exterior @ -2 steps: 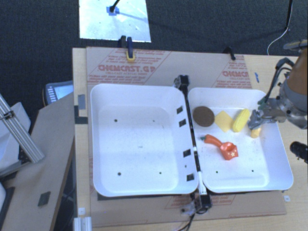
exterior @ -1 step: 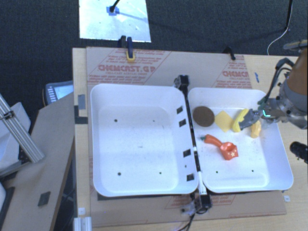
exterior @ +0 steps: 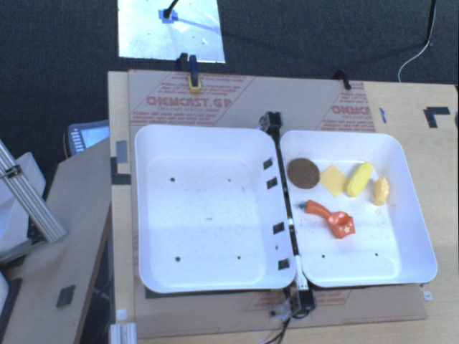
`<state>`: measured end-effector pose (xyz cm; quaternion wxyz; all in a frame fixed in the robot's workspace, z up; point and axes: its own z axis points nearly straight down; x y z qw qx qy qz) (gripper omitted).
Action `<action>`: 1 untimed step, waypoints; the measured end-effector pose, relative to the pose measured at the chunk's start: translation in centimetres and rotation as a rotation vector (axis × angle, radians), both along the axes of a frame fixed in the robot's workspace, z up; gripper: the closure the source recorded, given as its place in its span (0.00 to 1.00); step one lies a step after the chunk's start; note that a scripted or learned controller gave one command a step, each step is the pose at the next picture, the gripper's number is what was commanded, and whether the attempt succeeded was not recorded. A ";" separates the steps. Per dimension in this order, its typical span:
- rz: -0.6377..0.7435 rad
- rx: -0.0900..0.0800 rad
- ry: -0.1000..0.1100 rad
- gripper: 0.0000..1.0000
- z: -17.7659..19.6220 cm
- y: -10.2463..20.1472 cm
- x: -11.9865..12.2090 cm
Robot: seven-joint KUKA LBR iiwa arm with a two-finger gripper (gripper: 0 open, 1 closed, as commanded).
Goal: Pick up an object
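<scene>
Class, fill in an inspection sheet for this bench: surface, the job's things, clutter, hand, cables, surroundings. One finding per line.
Surface: wooden bench bearing left bin and right bin, side by side.
Job's things: in the right bin, brown disc, yellow block, corn cob, small yellow piece, orange tool.
Clutter: yellow clamp at the far edge.
Hand: nothing seen.
Cables: white cable, upper right.
Surroundings: dark floor, shiny square plate.

arm: pose cannot be told | hand: state cannot be told
</scene>
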<state>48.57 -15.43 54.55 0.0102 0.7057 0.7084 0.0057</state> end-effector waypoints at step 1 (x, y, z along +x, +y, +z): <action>-0.007 0.008 0.034 0.00 -18.8 -5.4 -0.1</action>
